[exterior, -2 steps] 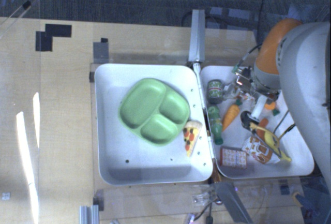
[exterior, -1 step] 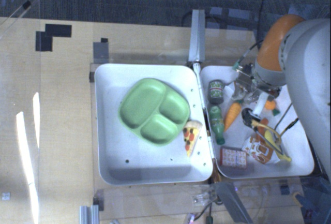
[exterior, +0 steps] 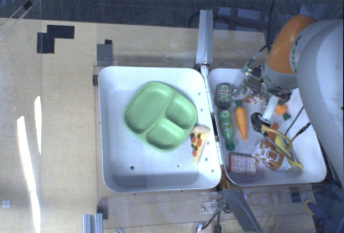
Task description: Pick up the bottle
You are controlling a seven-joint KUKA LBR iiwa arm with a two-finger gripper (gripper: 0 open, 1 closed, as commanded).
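We see one counter (exterior: 64, 119) carrying two white bins. One grey arm (exterior: 322, 76) leans in from the right, and its tool (exterior: 257, 88) hangs over the far end of the right bin (exterior: 314, 168); we cannot tell whether it is open or closed. The left bin (exterior: 118, 164) holds one green divided plate (exterior: 161, 113) and one toy pizza slice (exterior: 199, 143) just beside it. The right bin is crowded: one printed bag (exterior: 271, 155), one small box (exterior: 243, 163), one bottle, one carrot, one can, and a few bits too small to name. The green bottle (exterior: 227, 128) seems to lie on its side along that bin's left wall; the can (exterior: 223, 94) sits near its far end and the carrot (exterior: 242, 121) is just beside it on the right. We judge it light, stiff plastic, smooth and round, so apt to roll or slip; the grip should close across the middle of its body, minding the wall and the carrot on either side.
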